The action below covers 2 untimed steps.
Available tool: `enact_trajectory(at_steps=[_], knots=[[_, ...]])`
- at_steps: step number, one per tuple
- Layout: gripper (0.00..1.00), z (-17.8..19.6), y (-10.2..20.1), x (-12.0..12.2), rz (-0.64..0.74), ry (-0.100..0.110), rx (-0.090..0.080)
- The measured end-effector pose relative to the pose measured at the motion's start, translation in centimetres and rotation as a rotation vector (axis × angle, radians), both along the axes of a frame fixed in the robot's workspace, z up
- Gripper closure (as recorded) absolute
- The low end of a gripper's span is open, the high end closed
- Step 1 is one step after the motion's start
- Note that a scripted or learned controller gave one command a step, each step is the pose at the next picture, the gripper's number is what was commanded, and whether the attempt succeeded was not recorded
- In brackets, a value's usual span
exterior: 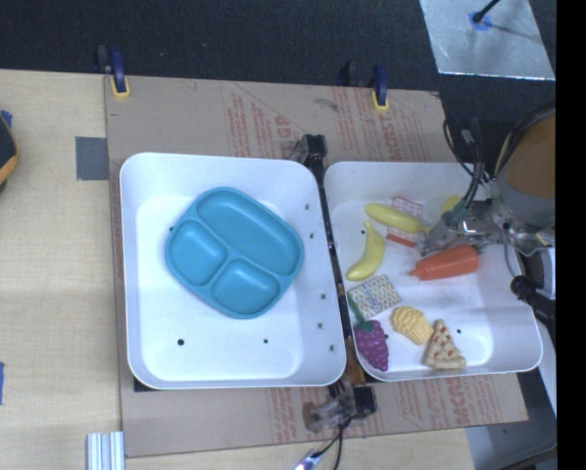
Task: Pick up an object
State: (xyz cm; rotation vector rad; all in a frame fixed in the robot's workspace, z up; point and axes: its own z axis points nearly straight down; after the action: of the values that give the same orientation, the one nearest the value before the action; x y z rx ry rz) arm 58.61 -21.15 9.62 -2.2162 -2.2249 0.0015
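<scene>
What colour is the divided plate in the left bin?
Light blue. The divided plate shows plainly in the camera view, lying in the white left bin.

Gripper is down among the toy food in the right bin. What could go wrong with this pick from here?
1. The gripper sits between the carrot and a banana, so it may close on neither, or nudge one aside.
2. The food is crowded: a second banana and the cracker lie close by and could get pushed around.
3. It works near the right bin wall, which may limit the approach.
</scene>
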Motion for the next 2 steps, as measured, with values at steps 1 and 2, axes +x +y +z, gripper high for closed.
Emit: enact_trajectory(at_steps=[1,2], knots=[[0.0,-0.4,5.2,6.1,0.001,0.001,0.001],[0.0,1.7,0.1,6.9,-0.001,0.008,0.005]])
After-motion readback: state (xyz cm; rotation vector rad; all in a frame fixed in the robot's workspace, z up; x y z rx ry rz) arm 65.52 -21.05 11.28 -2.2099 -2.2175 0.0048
